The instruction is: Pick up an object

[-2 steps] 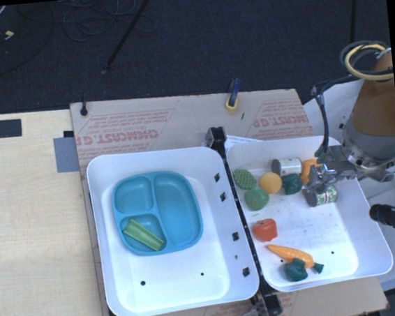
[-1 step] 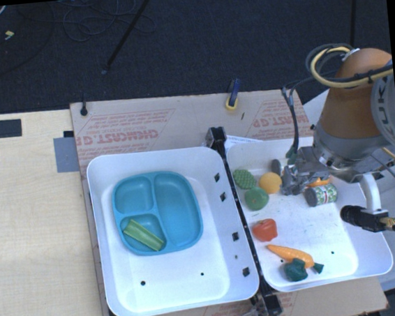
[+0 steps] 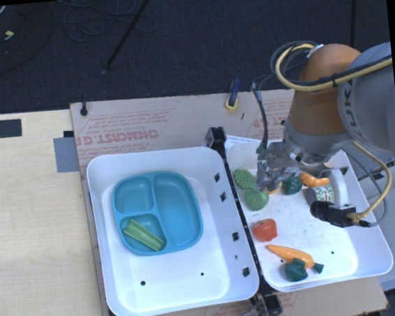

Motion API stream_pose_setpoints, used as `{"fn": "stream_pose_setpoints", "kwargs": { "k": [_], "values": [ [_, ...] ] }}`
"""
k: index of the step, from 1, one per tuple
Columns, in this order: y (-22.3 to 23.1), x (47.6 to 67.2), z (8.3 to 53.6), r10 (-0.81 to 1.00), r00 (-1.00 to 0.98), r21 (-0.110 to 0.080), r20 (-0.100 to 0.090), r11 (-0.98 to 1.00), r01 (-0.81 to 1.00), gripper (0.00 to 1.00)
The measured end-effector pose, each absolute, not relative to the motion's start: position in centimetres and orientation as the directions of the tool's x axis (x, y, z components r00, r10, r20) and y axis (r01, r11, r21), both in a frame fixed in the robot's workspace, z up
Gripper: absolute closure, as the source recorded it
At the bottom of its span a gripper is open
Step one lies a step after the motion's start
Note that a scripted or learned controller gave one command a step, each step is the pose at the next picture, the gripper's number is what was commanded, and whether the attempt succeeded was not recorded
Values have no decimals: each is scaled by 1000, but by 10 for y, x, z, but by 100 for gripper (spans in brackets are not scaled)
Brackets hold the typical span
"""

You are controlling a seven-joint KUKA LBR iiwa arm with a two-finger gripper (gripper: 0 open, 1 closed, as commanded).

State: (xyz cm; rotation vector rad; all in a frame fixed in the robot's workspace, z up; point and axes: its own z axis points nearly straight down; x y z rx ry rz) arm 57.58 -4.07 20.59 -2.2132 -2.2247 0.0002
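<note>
Tool (image 3: 266, 179) low in right bin (image 3: 366, 259) (beside green toy (image 3: 256, 199)).

Pale wooden bench (image 3: 29, 227) under a printed cardboard sheet (image 3: 145, 128), two white bins (image 3: 119, 281) side by side on top.

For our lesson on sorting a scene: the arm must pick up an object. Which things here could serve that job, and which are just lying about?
Belonging to the job:
the two-finger gripper
round green toy fruit
red toy tomato
orange toy carrot
dark teal toy

Lying about:
blue divided plastic plate in the left bin
green toy pod on that plate
</note>
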Motion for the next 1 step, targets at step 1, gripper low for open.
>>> {"fn": "stream_pose_setpoints", "kwargs": {
  "k": [1],
  "values": [
    [8, 592, 224, 1000, -5, -1, 2, 5, 1000, 100]
  ]
}}
